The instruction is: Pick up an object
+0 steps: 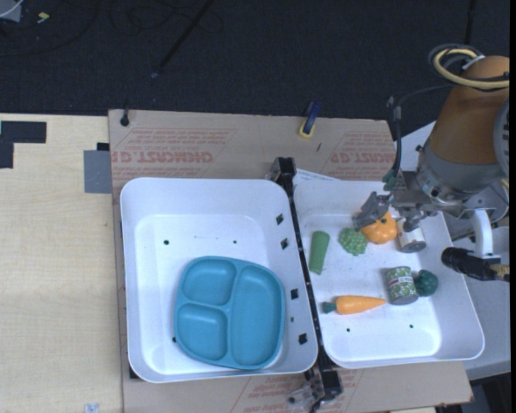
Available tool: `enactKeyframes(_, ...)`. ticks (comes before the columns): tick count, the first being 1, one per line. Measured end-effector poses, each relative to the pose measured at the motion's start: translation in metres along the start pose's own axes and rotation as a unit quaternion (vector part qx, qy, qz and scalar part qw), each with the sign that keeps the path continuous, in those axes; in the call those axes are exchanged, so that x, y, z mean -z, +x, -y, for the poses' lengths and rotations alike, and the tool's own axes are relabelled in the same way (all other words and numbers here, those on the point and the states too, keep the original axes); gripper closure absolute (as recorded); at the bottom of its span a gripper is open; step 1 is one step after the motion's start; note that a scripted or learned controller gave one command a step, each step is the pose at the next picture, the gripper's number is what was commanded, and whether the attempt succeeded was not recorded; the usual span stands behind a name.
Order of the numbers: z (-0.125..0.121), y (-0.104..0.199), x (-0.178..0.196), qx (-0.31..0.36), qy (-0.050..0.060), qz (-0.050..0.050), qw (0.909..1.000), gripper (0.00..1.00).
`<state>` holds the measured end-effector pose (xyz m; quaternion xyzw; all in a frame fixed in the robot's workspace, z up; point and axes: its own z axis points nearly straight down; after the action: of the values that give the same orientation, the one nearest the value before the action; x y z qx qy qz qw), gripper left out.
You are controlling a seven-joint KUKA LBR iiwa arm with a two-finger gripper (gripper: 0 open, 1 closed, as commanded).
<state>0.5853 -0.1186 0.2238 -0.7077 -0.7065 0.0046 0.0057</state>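
The orange toy [380, 228] sits seemingly between the gripper [394, 217] fingers

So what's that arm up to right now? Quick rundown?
Gripper down in right bin, at the orange toy. Grip unconfirmed. Broccoli crowding it on the left.

Arm: reaches in from the right of the camera view, its grey body bent downward toward the upper part of the right-hand bin.
Orange band: sits high at the right edge, above the wrist, broad and rounded.
Cable: a pale loop rests on top of the orange band.
Wrist: grey, below the band, angled down and to the left.
Hand [387, 218]: low, at the end of the wrist, its dark fingers pointing left and downward.
Finger gap: hard to make out at this slant.
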Motion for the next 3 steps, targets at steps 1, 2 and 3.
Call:
enactKeyframes(1,-0.002,0.0,0.007,0.001,-0.007,0.001,1.0,0.0)
enactKeyframes(2,-0.001,0.004,-0.057,0.001,-0.003,0.0,1.0,0.0)
enactKeyframes(3,0.005,0.002,-0.102,0.001,-0.004,0.0,1.0,0.0)
